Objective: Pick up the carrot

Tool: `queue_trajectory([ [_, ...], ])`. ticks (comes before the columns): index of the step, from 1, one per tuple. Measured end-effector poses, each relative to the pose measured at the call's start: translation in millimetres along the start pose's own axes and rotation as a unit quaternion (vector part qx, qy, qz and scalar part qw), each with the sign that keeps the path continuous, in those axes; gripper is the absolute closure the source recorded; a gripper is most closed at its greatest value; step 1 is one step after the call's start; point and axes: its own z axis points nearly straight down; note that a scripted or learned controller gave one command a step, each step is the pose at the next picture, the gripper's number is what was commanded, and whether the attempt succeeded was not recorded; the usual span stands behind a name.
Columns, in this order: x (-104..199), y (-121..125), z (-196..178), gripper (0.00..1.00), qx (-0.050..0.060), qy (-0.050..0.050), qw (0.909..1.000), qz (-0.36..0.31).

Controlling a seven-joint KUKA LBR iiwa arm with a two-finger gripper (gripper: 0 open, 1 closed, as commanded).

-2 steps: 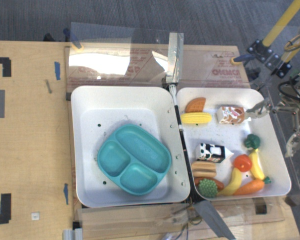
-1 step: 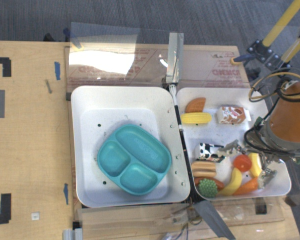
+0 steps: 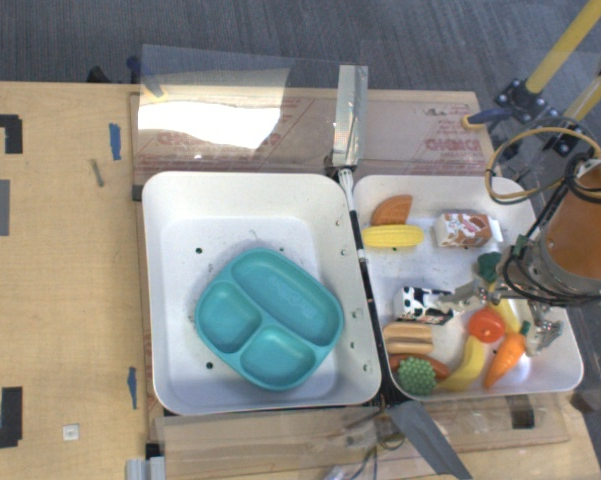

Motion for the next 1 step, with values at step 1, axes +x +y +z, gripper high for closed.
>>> queue_trajectory([
  [1, 14.4, 17.9, 19.3, 0.0, -0.022, 0.01, 0.9913, -0.129],
])
